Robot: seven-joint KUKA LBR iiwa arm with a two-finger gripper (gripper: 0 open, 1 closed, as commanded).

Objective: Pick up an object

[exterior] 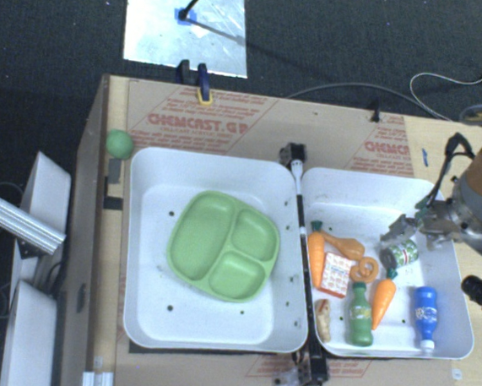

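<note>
The brown protective sheet point(257, 117) covering the worktop carries red printing. Behind the left bin it reads "CHEMCAST GP" point(198, 124) in large capitals, with lines of smaller red print above and below that are too fine to make out. Behind the right bin the same red brand point(387, 148) repeats at a slant, only partly legible. The small card point(334, 273) in the right bin and the blue bottle's label point(424, 314) bear markings too blurred to read.
</note>
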